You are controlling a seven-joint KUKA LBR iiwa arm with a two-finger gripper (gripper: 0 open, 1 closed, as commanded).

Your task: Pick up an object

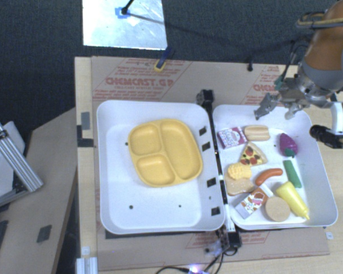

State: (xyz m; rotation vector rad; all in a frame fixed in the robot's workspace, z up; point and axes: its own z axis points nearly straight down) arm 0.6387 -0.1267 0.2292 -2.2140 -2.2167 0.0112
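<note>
My gripper (277, 108) hangs above the far edge of the right bin (326, 204), fingers spread open, nothing between them. Below it lie toy foods: a bread roll (256, 132), a pink carton (231, 137), a pizza slice (252, 154), a purple eggplant (287, 144), corn (239, 170) on a toast slice (238, 185), a sausage (268, 176), a green pickle (292, 173), a yellow bottle (291, 198), a round cookie (277, 209) and a small box (251, 204).
The left bin (111, 210) holds a yellow divided plate (164, 152). A black divider (214, 158) runs between the bins. A shiny metal sheet (124, 16) lies beyond the bench, and an aluminium frame (8, 153) stands at the left.
</note>
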